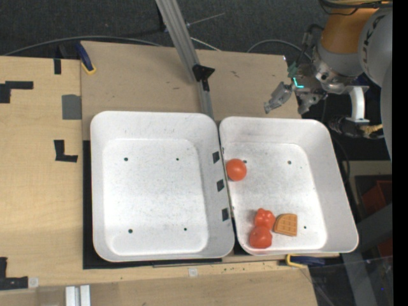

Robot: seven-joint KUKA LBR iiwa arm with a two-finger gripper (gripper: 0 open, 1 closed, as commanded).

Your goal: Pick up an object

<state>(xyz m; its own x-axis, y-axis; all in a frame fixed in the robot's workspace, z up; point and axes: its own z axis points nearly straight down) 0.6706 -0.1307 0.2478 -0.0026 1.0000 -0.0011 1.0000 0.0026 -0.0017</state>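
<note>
- The gripper (290, 101) hangs over the bench just past the far rim of the right bin (331, 171), holding nothing; its fingers look slightly apart.
- A red ball (236, 169) lies in that bin, toward seven o'clock from the fingers, well apart.
- A red pepper (261, 228) and a waffle (285, 224) touch near the bin's near edge, toward six o'clock.
- The left bin (102, 171) sits alongside.

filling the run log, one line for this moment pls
claw: above right white bin far rim | round orange ball, red pepper, tan waffle: in bin
</note>
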